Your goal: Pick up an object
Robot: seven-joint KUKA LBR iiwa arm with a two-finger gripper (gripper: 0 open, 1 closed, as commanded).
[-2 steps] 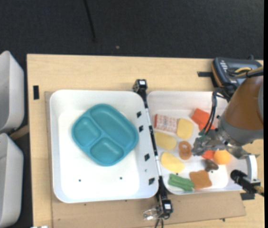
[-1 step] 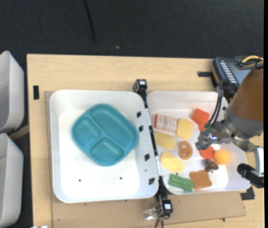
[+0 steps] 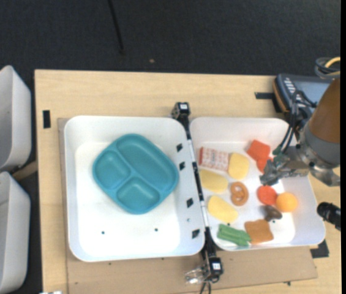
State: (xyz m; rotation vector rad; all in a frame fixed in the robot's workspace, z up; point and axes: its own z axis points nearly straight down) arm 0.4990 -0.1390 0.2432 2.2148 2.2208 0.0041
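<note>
So the arm's gripper (image 3: 270,174) is down in the right white bin (image 3: 221,125) near its right edge, and honestly I can't tell how the fingers stand. It's just above a small red-orange round toy (image 3: 266,195), with an orange ball (image 3: 287,202) beside that. A red block (image 3: 259,150) sits toward the bin's far edge. The left white bin (image 3: 81,231) has a teal divided plastic plate (image 3: 135,173) in the middle.

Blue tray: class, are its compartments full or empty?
Empty. The blue tray lies flat in the left bin, all three compartments bare; the toy food sits in the right bin.
</note>
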